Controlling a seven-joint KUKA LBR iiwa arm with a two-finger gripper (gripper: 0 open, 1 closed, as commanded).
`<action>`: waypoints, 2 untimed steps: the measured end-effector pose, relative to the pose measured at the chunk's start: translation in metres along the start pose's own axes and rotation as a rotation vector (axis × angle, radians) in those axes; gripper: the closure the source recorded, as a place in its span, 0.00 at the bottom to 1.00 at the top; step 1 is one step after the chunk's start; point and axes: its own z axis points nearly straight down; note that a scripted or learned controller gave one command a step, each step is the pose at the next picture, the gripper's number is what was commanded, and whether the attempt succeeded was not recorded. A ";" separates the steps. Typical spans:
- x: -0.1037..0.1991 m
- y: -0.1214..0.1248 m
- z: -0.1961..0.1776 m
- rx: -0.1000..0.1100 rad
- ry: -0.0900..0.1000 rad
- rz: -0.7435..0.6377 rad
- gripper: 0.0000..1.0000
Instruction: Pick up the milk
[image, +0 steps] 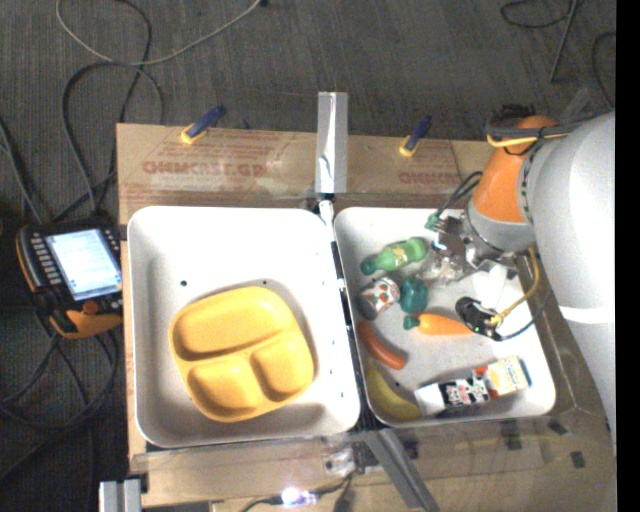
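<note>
The milk (472, 388) is a white carton with a dark label and an orange end. It lies on its side along the front wall of the right bin (545, 345). My gripper (447, 260) hangs over the back part of that bin, next to a green bottle (393, 256). It is well behind the milk and apart from it. The grey arm with its orange band (497, 196) comes in from the right.
Between the gripper and the milk the right bin holds a small red and white can (381, 294), a teal toy (412, 297), a carrot (447, 324), a red sausage (384, 346) and a banana (388, 394). The left bin (160, 240) holds a yellow divided plate (242, 350).
</note>
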 end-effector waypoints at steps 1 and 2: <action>0.026 0.000 0.000 0.002 -0.001 0.376 1.00; -0.043 0.056 -0.103 0.011 -0.004 0.309 1.00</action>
